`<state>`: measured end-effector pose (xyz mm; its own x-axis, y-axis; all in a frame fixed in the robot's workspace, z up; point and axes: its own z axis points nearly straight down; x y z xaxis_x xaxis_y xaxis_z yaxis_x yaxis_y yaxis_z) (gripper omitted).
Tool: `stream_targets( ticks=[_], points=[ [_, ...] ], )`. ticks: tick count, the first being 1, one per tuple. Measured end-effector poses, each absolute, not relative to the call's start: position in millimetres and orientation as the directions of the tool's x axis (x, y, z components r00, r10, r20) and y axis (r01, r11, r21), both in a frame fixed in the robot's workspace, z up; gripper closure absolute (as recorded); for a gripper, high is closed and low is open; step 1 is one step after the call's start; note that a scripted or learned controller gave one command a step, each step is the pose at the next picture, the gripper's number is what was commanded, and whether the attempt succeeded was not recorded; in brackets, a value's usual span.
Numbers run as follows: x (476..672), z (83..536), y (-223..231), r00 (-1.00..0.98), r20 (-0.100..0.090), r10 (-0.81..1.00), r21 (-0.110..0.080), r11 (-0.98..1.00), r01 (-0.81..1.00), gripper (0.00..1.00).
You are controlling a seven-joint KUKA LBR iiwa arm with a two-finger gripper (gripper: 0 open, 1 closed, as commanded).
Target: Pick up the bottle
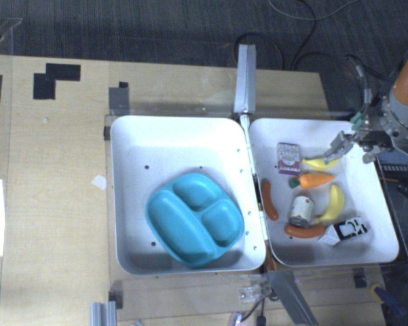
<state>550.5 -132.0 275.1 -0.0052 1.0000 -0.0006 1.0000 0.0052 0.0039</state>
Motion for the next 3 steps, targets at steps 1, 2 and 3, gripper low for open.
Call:
stream_targets(
  ticks=[1,2,3],
  points=[
    [669.9,219,-167,0.005,-0.002,1.000,0.005,-0.005,1.000,0.00],
    [670.5,232,-205,0.002,-0.003,1.000,0.009,-0.002,1.000,0.00],
    [670.9,273,-201,-0.157,-0.004,0.988,0.009,0.157,0.988,0.00]
  ],
)
